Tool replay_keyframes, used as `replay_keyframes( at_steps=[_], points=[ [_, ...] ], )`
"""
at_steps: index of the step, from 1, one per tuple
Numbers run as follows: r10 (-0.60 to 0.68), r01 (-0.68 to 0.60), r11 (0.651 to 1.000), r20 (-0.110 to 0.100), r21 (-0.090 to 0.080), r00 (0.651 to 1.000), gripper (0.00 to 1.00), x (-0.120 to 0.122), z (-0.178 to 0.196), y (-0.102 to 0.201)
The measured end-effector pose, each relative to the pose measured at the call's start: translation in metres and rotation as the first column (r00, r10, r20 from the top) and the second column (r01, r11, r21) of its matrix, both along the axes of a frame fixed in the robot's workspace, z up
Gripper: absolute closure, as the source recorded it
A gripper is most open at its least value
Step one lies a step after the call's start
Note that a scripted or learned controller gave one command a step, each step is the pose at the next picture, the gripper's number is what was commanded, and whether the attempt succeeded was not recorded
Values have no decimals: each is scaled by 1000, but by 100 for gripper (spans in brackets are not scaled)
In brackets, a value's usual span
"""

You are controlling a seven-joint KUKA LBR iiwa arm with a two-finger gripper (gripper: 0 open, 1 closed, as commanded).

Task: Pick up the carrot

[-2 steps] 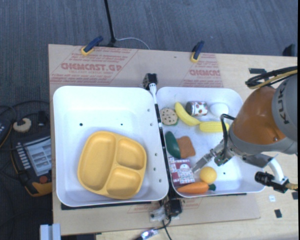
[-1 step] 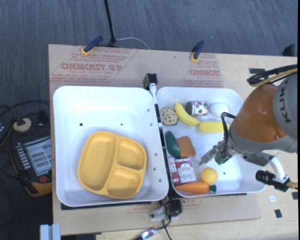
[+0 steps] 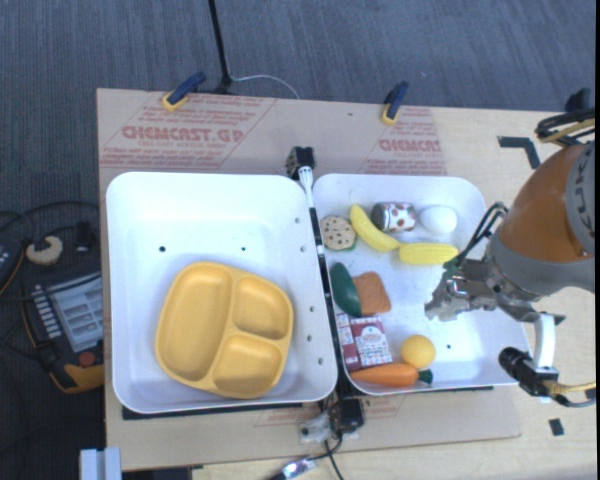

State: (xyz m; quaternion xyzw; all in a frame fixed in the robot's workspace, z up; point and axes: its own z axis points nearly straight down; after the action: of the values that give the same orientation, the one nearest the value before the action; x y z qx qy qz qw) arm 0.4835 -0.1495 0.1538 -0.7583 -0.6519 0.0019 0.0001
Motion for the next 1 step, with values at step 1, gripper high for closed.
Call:
replay_keyframes(
  at_steps=[1],
  points=[
    [0, 0, 1000, -1, 0, 1000, 0, 0, 0, 0]
  ],
)
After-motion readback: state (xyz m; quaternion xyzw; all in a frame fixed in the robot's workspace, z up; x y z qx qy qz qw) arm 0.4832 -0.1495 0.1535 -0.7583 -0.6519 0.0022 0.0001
